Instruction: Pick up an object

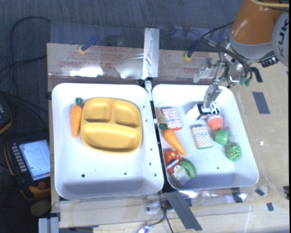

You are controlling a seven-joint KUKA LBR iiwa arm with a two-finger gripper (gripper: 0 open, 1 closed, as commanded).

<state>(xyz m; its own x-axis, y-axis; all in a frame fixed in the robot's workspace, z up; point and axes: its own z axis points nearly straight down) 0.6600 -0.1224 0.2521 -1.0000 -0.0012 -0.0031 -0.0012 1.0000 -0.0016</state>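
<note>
Hovering gripper [209, 108], finger state unclear, just above the red toy [215, 122]; arm slanting from upper right

Yellow tray [111, 125], orange carrot [76, 119], white bins [106, 183]

two white bins [58, 144], one yellow tray [111, 124], two carrots [76, 119], two patterned boxes [202, 136], three green vegetables [233, 152].
</note>
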